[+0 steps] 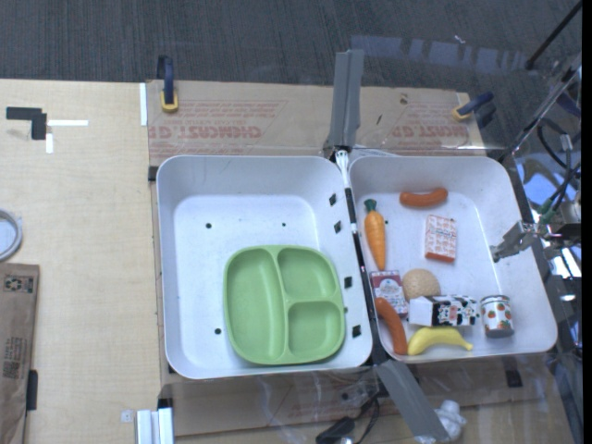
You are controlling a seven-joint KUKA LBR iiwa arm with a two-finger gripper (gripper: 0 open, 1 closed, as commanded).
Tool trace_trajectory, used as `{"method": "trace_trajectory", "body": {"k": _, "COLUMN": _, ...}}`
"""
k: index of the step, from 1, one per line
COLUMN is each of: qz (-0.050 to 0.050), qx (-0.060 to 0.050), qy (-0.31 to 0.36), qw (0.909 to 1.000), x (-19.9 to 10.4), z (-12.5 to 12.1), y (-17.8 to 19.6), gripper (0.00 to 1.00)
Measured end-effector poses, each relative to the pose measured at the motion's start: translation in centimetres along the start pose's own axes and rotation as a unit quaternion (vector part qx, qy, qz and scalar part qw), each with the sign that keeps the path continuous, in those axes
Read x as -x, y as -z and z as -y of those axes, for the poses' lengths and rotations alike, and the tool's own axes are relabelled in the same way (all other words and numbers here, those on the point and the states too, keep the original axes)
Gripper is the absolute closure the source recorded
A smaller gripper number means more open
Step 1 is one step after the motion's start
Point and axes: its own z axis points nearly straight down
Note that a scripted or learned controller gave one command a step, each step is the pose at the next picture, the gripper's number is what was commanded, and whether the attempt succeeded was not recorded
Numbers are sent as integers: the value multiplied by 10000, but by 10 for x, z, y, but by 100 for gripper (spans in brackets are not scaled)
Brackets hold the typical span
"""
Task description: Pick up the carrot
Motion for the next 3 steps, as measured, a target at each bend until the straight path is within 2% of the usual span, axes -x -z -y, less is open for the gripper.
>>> {"method": "trace_trajectory", "body": {"k": 1, "qz": 1, "qx": 0, "qy": 522, "qw": 9986, "x": -61, "z": -22, "y": -85, "gripper": 0}}
{"method": "trace_trajectory", "body": {"k": 2, "qz": 10, "qx": 17, "qy": 1264, "qw": 9920, "x": -67, "z": -17, "y": -39, "gripper": 0}}
{"method": "trace_trajectory", "body": {"k": 3, "qz": 2, "qx": -1, "qy": 1261, "qw": 9920, "x": -92, "z": -42, "y": -126, "gripper": 0}}
